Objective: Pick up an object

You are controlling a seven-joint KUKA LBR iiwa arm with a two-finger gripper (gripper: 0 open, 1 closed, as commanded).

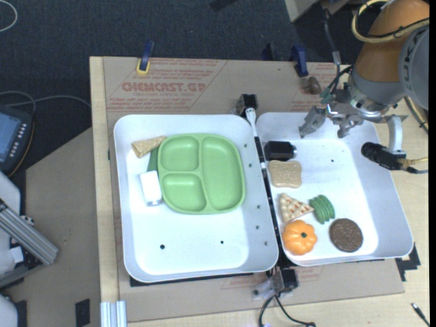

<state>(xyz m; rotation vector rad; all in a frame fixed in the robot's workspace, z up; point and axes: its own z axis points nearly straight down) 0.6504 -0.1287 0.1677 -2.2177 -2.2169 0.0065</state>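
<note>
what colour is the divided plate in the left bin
Light green plate, clear in the camera view.

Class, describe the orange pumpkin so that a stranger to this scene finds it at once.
Start at the right-hand white bin and go to its near left corner. The pumpkin sits there, below the pizza slice and left of the brown cookie. It alone is round, ribbed and orange.

I read one legible marking: red printed lettering "CHEMCAST GP" [163, 86] on the brown board [204, 73] beneath the bins, along its far edge. Fainter red print repeated on the same board at its far right [310, 101] and near edge [238, 281], but I could not read it there.
</note>
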